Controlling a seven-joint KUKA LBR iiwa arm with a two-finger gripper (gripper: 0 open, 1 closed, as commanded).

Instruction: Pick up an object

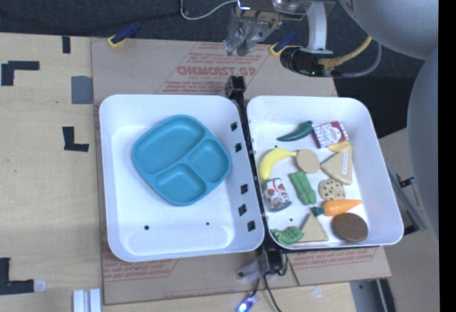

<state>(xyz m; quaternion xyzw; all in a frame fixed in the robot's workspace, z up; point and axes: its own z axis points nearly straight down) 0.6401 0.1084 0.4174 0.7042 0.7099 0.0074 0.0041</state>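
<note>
My gripper (243,41) hangs high above the back edge of the bench, over the cardboard behind the seam between the two bins. Nothing shows in it. The right bin (370,125) holds several toy foods: a yellow banana (274,159), a green pepper (296,132), a red and white carton (329,134), a cheese wedge (340,165), a cookie (331,189), a carrot (340,207), a brown patty (350,227) and a green pickle (303,187). All lie well in front of the gripper.
The left bin (117,182) holds a blue divided plate (182,159). A black clip strip (246,182) runs between the bins. Cables and a white fitting (315,26) hang beside the wrist. The grey arm fills the top right.
</note>
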